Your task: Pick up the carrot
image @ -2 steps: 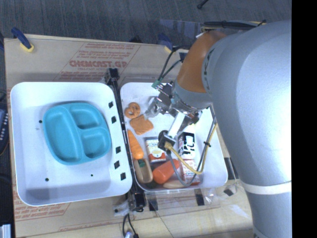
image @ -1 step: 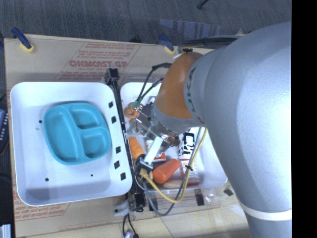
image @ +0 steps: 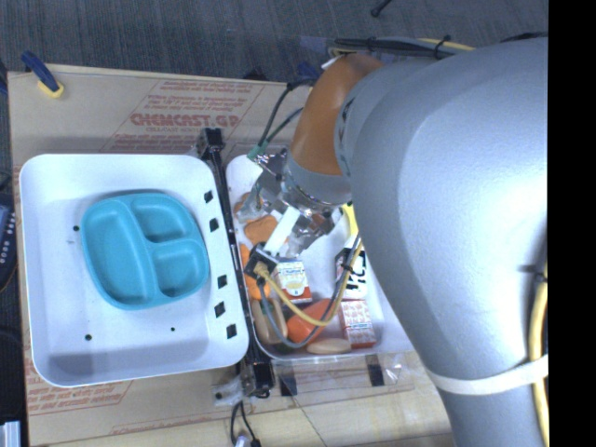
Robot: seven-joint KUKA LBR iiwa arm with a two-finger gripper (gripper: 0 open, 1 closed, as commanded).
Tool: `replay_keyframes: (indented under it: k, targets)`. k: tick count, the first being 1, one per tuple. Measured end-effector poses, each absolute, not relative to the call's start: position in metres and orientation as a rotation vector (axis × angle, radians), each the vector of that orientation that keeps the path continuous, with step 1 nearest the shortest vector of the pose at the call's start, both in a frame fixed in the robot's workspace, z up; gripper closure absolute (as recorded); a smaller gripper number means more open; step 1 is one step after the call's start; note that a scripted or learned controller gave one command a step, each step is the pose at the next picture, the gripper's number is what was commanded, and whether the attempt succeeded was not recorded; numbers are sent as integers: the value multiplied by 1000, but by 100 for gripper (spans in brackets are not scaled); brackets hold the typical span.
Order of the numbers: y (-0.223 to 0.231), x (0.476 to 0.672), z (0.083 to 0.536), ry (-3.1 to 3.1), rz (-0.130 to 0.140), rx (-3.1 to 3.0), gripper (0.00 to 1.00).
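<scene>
Dark carpet surrounds the bench (image: 140,110), whose brown top carries two shallow white bins side by side. One, the left bin (image: 47,277), holds a single blue divided tray (image: 144,250) and nothing else that I can make out. Beside it, across the black clips on the shared edge, the right bin (image: 237,170) is largely covered by the grey arm (image: 447,231) and its orange band (image: 321,119).

Taking the tray as landmark: the end effector (image: 291,236) hangs just beyond the tray's right side, low over the clutter in the right bin. Whether it is released or clenched I cannot tell — its tip is lost among the objects and cables, and nothing is visibly grasped.

Orange shapes lie right of the tray. The carrot (image: 307,324) appears to be the orange piece toward the near end of the right bin, partly crossed by a yellow cable (image: 307,319); another orange patch (image: 261,228) sits closer to the end effector, and I cannot say which is truly the carrot. I count two small printed cartons — one (image: 291,280) under the end effector, one (image: 358,322) further right — plus a pale flat piece (image: 328,346) at the bin's near edge.

As a judgement, the carrot is likely light, stiff and smooth-skinned, so somewhat slippery; a grip across its thicker middle, square to its length, should suit best.
</scene>
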State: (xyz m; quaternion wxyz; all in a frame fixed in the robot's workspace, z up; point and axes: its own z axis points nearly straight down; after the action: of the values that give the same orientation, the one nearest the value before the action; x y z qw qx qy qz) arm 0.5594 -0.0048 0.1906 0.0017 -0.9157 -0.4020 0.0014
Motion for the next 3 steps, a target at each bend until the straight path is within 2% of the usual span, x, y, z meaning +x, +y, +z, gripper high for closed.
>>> replay_keyframes:
  k: [2,3]
  targets:
    - [-5,559,191,-1261,6,-2873,0]
    - [-30,583,191,-1597,5,-2704,0]
